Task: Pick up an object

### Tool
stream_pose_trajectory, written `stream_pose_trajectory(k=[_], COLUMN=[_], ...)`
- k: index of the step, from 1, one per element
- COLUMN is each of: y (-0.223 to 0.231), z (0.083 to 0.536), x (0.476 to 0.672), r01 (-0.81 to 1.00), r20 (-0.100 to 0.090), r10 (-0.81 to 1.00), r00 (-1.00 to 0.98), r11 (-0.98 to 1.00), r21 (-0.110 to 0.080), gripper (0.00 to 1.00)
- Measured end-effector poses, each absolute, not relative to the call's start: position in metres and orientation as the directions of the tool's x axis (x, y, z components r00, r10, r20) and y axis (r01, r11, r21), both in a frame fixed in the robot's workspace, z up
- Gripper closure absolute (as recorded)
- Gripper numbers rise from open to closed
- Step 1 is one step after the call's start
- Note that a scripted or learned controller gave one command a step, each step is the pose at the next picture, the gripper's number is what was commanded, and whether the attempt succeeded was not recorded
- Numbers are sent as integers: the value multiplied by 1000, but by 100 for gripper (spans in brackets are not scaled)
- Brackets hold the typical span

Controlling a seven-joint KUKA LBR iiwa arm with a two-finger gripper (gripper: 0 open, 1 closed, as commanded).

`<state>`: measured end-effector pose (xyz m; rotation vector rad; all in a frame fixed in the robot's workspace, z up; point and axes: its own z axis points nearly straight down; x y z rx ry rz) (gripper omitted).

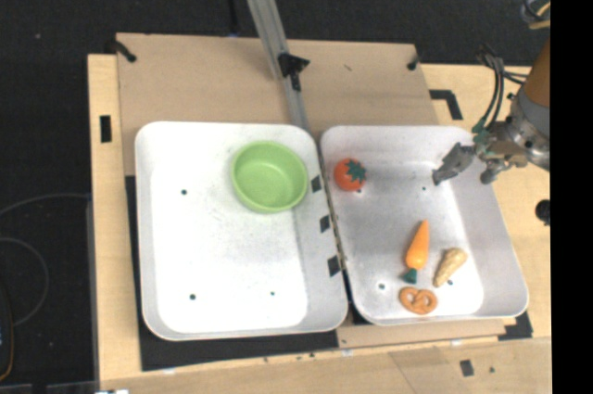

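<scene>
The right bin holds a red tomato-like toy at its upper left. In its lower part lie an orange carrot, a tan piece and a small pretzel. A green bowl stands in the left bin near its top right corner. My gripper hangs over the upper right part of the right bin, open, with nothing between its fingers. It is well right of the tomato and above the carrot in the view.
A grey metal pole slants from the top of the view down to the gap between the bins. The bins rest on a tan board with dark floor around it. Cables hang by the arm at the right.
</scene>
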<state>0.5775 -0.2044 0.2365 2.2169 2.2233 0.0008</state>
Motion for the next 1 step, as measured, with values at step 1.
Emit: stream_pose_trajectory(k=[1], y=[-204], z=[237], x=[577], r01=[1000], r20=[-1], r10=[1000], r00=[-3], r11=[3], r21=[2], gripper=[0])
